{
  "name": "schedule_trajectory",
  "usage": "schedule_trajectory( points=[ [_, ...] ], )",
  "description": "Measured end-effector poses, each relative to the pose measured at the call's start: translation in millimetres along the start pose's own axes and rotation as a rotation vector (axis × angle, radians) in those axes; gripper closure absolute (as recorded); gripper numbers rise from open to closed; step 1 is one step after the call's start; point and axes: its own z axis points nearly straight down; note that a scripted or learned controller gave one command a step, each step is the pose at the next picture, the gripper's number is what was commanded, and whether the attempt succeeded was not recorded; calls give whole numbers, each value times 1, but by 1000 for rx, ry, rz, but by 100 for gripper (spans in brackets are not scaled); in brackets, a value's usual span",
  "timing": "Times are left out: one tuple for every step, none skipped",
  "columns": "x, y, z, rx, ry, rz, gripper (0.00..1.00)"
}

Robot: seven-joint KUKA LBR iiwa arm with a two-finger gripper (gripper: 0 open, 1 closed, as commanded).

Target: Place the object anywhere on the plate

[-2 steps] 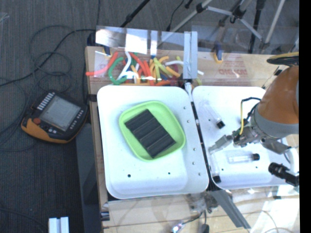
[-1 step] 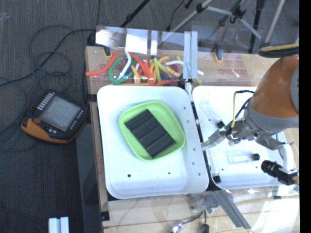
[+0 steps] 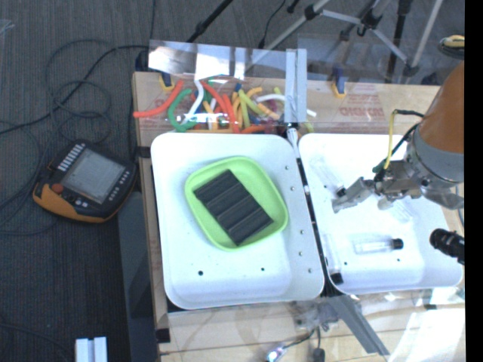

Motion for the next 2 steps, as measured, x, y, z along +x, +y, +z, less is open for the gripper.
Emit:
schedule_trajectory(
  points=[
    [26, 2, -130, -2, 0, 138, 0],
    [26, 2, -130, -1, 0, 138, 0]
  ],
)
